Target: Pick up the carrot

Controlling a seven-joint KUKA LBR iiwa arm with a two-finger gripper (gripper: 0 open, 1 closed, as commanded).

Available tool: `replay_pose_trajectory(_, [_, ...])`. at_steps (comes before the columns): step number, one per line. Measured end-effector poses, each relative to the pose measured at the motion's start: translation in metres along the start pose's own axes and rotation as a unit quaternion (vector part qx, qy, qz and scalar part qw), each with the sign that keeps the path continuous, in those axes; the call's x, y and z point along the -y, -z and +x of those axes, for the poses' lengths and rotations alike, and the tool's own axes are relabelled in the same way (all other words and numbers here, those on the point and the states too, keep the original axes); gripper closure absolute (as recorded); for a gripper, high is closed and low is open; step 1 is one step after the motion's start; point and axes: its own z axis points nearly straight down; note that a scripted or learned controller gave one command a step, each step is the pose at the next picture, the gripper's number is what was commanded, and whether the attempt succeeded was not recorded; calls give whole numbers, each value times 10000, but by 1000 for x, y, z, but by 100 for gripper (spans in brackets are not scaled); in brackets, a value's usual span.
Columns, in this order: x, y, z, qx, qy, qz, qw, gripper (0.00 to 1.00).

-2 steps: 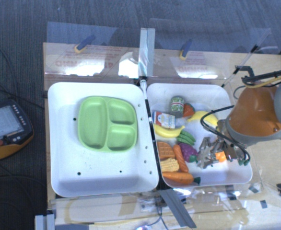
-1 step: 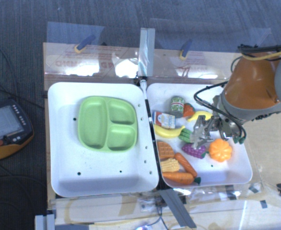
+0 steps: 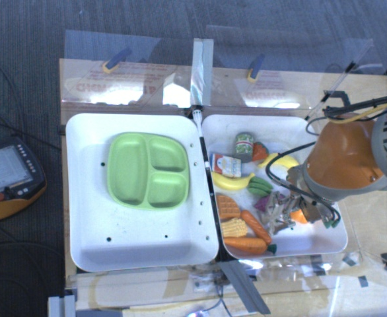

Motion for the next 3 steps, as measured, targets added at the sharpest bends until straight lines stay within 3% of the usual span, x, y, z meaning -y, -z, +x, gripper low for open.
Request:
replay_pose_trajectory(1, [-30,170,-33,28,334,20,9994,100])
replay_pose_trajectory(2, [36,93,-2,-52,1289,-24,9916,100])
replay_pose_trajectory(3, [35,105,-5,-21,1288,-5,9917,100])
